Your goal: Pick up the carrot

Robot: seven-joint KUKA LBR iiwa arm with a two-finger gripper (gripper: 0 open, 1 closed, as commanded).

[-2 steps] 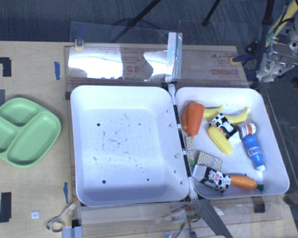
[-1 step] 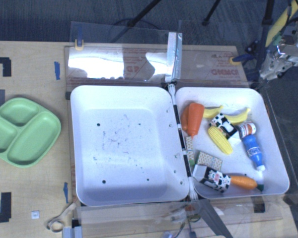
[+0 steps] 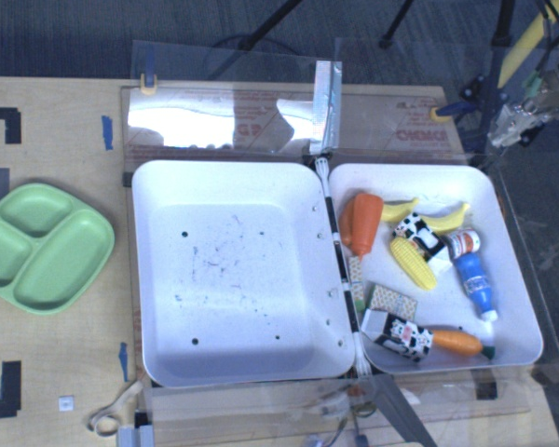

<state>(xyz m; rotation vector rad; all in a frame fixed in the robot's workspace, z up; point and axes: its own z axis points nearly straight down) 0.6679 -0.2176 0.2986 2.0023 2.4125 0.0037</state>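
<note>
Camera view: small orange carrot [image 3: 455, 342], green-tipped

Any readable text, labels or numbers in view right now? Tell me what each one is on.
Red print on the clear panel behind the bins: mirrored and blurred, unreadable.
Label on the blue bottle: too small to read.
Black-and-white carton beside the carrot: pattern only, no legible words.

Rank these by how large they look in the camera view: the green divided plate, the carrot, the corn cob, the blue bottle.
1. green divided plate
2. blue bottle
3. carrot and corn cob: these two look alike in size, so I leave them unranked.
</note>
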